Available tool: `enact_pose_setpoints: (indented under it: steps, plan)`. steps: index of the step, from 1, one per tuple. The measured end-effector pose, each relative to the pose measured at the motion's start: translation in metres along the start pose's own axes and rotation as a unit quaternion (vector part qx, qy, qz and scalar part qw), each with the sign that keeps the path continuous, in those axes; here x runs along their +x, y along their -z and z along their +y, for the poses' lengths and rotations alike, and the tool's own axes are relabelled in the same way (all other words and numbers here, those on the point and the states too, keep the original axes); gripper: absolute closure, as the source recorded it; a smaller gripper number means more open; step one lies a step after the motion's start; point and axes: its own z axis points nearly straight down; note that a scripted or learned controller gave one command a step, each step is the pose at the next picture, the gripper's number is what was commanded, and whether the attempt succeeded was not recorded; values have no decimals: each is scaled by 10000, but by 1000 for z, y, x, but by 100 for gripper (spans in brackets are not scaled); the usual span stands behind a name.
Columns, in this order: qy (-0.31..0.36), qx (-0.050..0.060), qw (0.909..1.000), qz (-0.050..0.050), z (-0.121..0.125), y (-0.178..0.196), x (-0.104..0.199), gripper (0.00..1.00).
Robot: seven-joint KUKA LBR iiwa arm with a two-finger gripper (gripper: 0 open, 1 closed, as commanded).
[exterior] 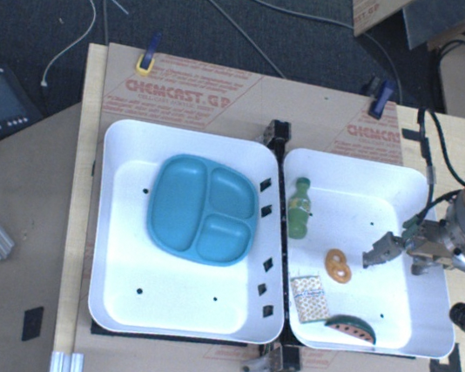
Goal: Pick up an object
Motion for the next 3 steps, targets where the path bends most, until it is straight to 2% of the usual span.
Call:
enact_pose_setpoints:
  steps: [1,2,3]
  plan:
    - [19,-68,10000,-13,3,6,0,0]
    - [15,-34,10000,-1,2,-57,5,0]
    - [11,-42,10000,-5,4,-105,-4,0]
